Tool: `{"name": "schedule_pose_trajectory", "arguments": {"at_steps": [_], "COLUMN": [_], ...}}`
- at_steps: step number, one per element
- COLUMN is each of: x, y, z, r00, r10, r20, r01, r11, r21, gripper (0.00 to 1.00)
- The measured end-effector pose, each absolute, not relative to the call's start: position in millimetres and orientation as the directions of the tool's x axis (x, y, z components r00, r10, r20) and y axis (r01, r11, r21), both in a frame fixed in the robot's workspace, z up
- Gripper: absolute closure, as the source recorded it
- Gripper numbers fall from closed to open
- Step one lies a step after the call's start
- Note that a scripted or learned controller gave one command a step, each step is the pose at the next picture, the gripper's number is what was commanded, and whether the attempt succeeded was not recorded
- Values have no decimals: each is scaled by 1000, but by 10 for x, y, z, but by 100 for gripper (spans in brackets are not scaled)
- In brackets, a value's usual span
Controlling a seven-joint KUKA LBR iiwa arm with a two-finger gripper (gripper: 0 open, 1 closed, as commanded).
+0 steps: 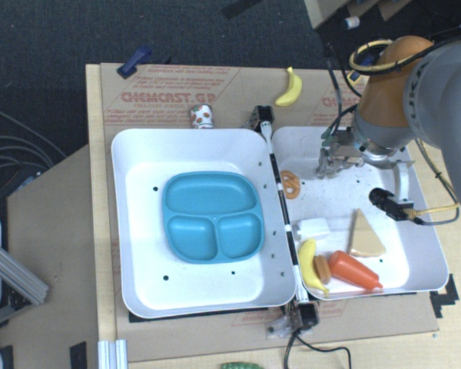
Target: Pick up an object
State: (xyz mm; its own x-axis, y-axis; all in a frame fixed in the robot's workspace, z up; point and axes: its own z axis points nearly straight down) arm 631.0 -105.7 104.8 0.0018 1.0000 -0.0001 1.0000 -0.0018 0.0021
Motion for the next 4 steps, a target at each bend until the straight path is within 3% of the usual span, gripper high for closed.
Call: {"name": "schedule_pose_trajectory", "arguments": {"at_steps": [1,2,3,4], "x": [6309,6314,6312,6317], "y": [-1057,-1057,-1057,-1058], "z": [1047,1147,1146,1246], "r00": [2,2,2,3], "r10": [1000,1000,1000,1000], "r20": [0,0,0,0], "r01": [1000,1000,1000,1000], "r11": [-2,-2,-2,-3], "r21": [2,3,3,4], "gripper": [0,100,0,100]}}
